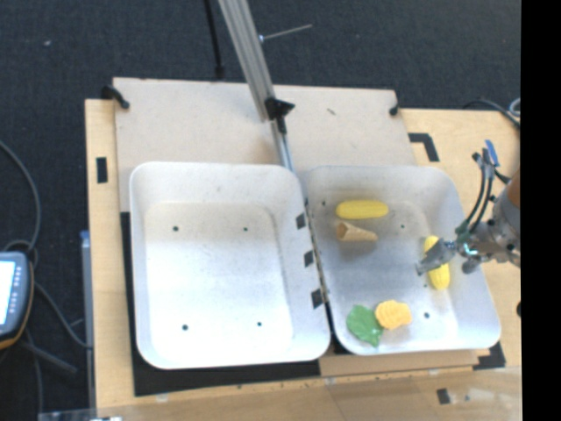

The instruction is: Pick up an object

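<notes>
We see the gripper (441, 261) low at the right bin's (473, 323) right side, its fingers narrow around a small yellow object (437, 273), near the wall.

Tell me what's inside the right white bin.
In the right white bin: a long yellow piece, a tan cone-like piece, a green piece touching a round yellow piece, and a small yellow piece partly covered by the gripper.

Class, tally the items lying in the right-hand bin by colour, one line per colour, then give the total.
Yellow: 3 – long piece, piece by the pincer, round piece
Tan: 1 – cone-shaped piece
Green: 1 – leafy piece
Total: 5
</notes>
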`<state>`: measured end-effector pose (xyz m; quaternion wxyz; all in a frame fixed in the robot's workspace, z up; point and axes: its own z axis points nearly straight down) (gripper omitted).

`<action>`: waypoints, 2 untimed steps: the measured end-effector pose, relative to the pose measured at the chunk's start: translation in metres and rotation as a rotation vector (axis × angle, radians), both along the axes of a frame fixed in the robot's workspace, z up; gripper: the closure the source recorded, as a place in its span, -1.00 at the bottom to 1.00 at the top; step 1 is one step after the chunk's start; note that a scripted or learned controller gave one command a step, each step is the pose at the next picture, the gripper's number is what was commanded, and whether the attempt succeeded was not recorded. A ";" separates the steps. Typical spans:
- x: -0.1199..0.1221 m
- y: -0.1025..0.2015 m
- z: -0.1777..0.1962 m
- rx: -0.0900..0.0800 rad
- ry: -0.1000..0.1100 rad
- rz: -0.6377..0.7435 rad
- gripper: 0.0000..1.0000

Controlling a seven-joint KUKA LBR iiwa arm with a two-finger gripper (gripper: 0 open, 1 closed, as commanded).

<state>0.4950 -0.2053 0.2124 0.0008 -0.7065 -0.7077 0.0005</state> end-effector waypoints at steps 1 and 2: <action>0.001 0.000 0.002 -0.001 -0.005 -0.001 -1.00; 0.006 -0.002 -0.059 -0.001 0.002 -0.003 -1.00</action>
